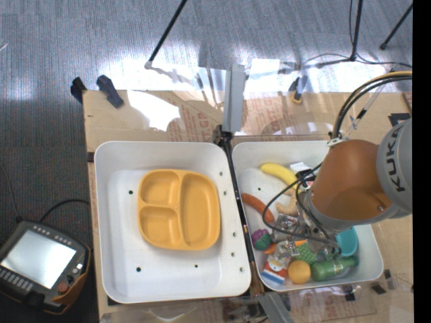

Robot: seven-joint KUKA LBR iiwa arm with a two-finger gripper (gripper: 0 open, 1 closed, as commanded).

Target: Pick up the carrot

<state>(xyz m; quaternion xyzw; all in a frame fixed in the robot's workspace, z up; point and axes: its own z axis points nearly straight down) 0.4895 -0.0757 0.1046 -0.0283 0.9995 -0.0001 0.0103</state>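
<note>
The carrot (256, 205), long and orange-red, lies on the floor of the right bin (374, 258) near its left wall, pointing from upper left to lower right. My gripper (295, 237) hangs under the orange wrist band, low in the bin among the toys. It is just right of and below the carrot's lower end. The wrist hides the middle of the bin.
Around the gripper lie a yellow banana (279, 173), a purple toy (260, 238), an orange ball (299, 272), a green toy (331, 269) and a teal cup (348, 241). The left bin (118, 180) holds a yellow divided plate (205, 237).
</note>
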